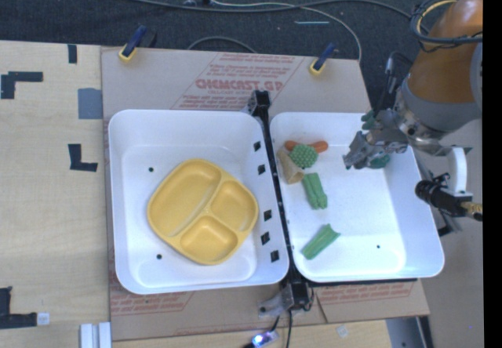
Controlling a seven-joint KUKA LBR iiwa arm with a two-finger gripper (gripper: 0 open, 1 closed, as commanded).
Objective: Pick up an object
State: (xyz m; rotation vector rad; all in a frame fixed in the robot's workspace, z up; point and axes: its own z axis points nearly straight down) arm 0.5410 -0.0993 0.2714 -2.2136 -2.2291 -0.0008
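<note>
The right bin holds a small cluster at its far left: an orange carrot-like piece, a green bumpy toy and a tan piece. A green ridged stick lies just below them, and another green piece sits nearer the front. My gripper hangs over the bin's upper right part, to the right of the cluster, with something small and teal-green seen at its fingers.
The left bin carries a yellow divided plate. Black clips run along the divider between the bins. Two yellow-and-blue clamps hold the cardboard at the back. Cables cross the dark floor behind.
</note>
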